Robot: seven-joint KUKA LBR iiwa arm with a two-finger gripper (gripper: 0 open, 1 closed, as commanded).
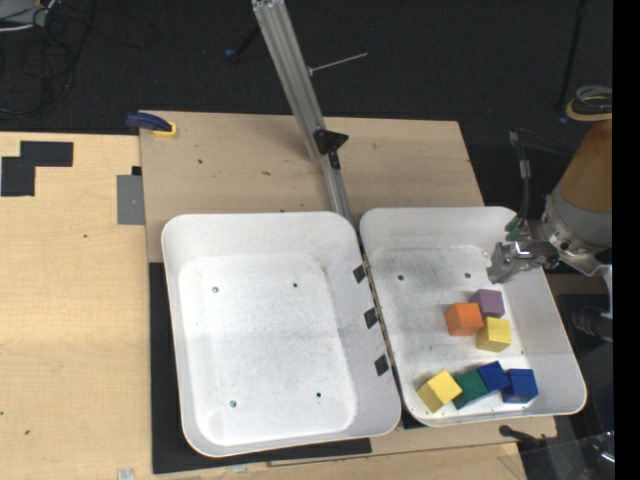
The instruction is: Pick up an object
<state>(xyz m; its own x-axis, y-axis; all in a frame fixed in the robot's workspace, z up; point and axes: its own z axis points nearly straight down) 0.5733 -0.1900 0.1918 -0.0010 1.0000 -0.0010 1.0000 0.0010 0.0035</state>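
Several small blocks lie in the right bin (pixel 430 233). An orange block (pixel 463 318) sits beside a purple block (pixel 490 301), with a yellow block (pixel 494 334) just below them. Near the bin's front edge a second yellow block (pixel 438 389), a green block (pixel 468 386) and two blue blocks (pixel 507 381) form a row. My gripper (pixel 507 257) hangs over the bin's right rear part, just above and right of the purple block. Nothing shows between its fingers.
The left bin (pixel 200 238) lies beside the right one, joined by black clips (pixel 369 317). A slanted aluminium rail (pixel 298 88) rises behind the bins. A blue and yellow clamp (pixel 151 123) sits at the bench's far left corner.
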